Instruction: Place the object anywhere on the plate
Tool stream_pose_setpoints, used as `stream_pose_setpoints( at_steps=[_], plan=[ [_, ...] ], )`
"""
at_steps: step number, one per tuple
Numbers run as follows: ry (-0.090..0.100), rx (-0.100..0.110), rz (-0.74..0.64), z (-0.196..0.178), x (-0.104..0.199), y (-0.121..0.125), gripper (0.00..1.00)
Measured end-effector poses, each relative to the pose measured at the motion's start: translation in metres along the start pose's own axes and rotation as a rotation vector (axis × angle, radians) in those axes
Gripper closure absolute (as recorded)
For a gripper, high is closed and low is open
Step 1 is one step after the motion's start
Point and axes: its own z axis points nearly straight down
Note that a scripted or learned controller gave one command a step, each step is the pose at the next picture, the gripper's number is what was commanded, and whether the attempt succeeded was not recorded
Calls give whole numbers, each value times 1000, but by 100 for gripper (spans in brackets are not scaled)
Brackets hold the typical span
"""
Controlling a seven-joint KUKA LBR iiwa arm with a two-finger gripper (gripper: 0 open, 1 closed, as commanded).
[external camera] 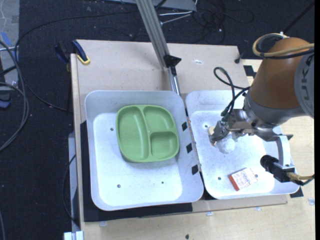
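Note:
A green plate with three compartments lies in the upper middle of the left bin. A small red and white packet lies flat near the front of the right bin. My gripper hangs low over the upper left part of the right bin, up and to the left of the packet and well apart from it. A pale whitish lump sits just under the gripper; I cannot tell what it is or whether it is held.
The arm's orange and grey wrist covers the right bin's far right side. A black fitting on a white bracket sticks out just right of the packet. A slanted metal pole rises behind the bins.

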Motion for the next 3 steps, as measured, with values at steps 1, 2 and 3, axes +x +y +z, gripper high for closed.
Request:
stream_pose_setpoints(
  at_steps=[1,2,3],
  plan=[
    [0,3,1,13,45,8,100],
    [1,0,0,7,101,26,100],
    [0,2,0,24,153,35,100]
  ],
)
